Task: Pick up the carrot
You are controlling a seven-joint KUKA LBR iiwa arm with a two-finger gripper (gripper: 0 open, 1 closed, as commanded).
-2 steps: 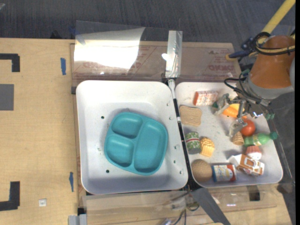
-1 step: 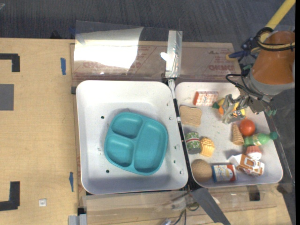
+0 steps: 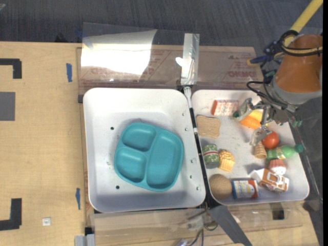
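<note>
The carrot (image 3: 251,120) is a short orange piece with a green leafy top pointing left. It is in the upper part of the right bin (image 3: 303,191). My gripper (image 3: 264,119) hangs from the grey wrist below the orange band and sits right against the carrot's right end. Dark gripper parts partly cover that end, and whether the carrot rests on the bin floor is unclear.
Close below the gripper are a red tomato (image 3: 271,140), a cone (image 3: 260,150) and a green vegetable (image 3: 287,150). The same bin holds a red box (image 3: 224,107), bread (image 3: 208,126), corn (image 3: 226,160), a can (image 3: 244,189) and a carton (image 3: 274,180). A teal divided plate (image 3: 148,156) lies in the left bin (image 3: 97,106).
</note>
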